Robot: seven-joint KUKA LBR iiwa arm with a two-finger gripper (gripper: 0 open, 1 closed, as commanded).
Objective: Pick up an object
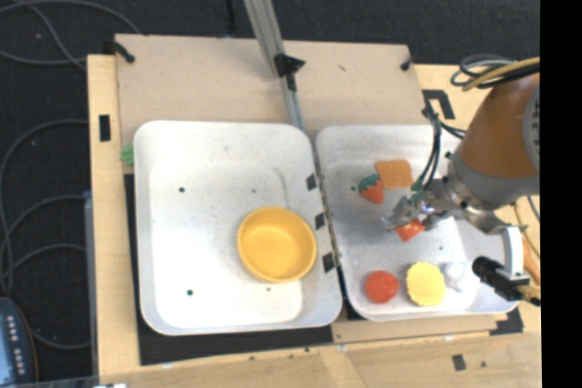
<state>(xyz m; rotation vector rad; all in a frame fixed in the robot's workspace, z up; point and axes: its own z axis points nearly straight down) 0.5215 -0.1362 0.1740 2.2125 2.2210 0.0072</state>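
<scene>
Surface (209,77): a pale wooden board on dark flooring, carrying two shallow white bins side by side.
Left bin (182,168): holds a yellow bowl (276,244), upright, in its lower right part, near the wall shared with the other bin.
Right bin (355,150): holds the small items — all lie on its floor.
Orange block (394,173): flat, in the upper middle of the right bin.
Red strawberry-like toy (370,189): just left of the orange block and touching its lower left corner, with a green bit on top.
Red ball (382,286): near the front wall of the right bin.
Yellow round piece (425,283): just right of the red ball, close beside it.
White small item (454,272): just right of the yellow piece; too small to make out.
Arm: enters from the right, orange band over a grey wrist, above the right bin's right side.
Claw (408,218): low in the middle of the right bin, over a small red piece (411,230) — whether it is wide, narrow or gripping that piece cannot be told.
</scene>
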